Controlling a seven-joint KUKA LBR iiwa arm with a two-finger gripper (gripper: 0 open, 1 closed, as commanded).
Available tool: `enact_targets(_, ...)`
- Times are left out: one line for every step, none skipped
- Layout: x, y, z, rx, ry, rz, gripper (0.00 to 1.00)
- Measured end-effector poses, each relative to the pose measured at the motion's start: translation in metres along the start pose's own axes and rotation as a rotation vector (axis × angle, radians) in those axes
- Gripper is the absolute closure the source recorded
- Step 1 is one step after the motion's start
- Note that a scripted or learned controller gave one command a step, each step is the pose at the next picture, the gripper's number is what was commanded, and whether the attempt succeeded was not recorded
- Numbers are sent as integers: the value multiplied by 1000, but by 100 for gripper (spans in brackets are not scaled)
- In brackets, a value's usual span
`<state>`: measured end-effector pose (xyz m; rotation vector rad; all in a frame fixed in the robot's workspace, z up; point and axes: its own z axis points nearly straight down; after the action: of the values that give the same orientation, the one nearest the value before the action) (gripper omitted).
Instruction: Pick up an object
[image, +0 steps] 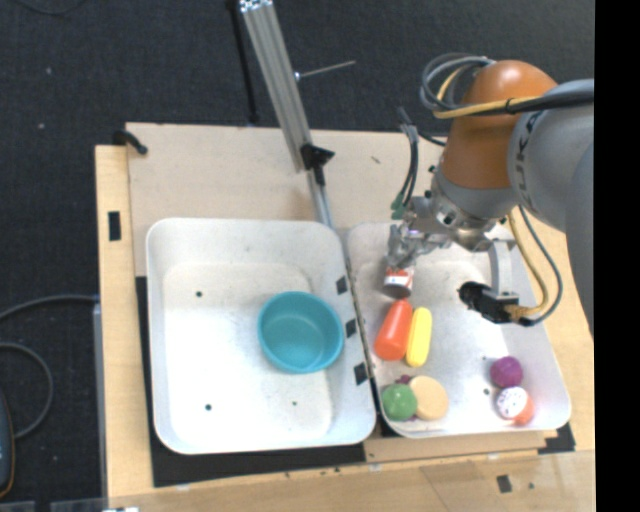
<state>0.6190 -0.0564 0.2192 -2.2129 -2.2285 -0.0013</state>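
My pincer (399, 282), grip state unreadable, hovers mid-frame above the orange carrot-like toy (393, 329); I should drop squarely over it.

Tan bench (220, 170) beneath gripper (402, 272), right white bin (545, 385) directly under gripper, left white bin (190, 250) alongside, touching.
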Motion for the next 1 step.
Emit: enact_targets(50, 1, -12, -4, 1, -1, 100)
